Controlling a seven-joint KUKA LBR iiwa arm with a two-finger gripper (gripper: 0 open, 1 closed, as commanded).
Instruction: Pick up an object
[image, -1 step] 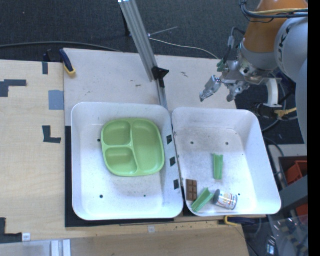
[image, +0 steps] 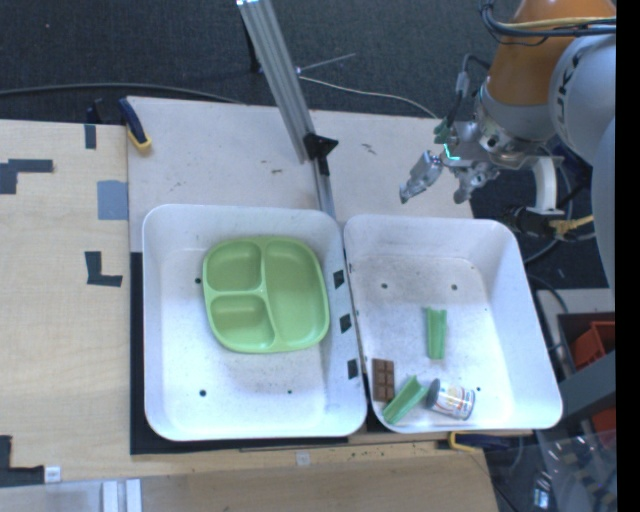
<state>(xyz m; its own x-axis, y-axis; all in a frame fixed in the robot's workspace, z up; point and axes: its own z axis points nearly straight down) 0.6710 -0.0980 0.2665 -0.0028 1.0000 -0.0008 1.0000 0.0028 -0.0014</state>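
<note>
Two shallow white bins side by side on the tabletop (image: 230, 150). Left bin (image: 165, 330): green sectioned plate (image: 266, 294), off-centre toward the far side. Right bin (image: 500, 300): green stick (image: 436, 332) near the middle; along the near edge, brown chocolate-like bar (image: 384, 379), second green piece (image: 403, 399) just beside it, small jar (image: 452, 400) lying on its side, touching or nearly touching that green piece. End effector (image: 432, 175) hovering beyond the right bin's far rim, well apart from every object, fingers apart, nothing between them.

Two bins (image: 160, 300), one plate (image: 266, 295), four items (image: 436, 333).
</note>
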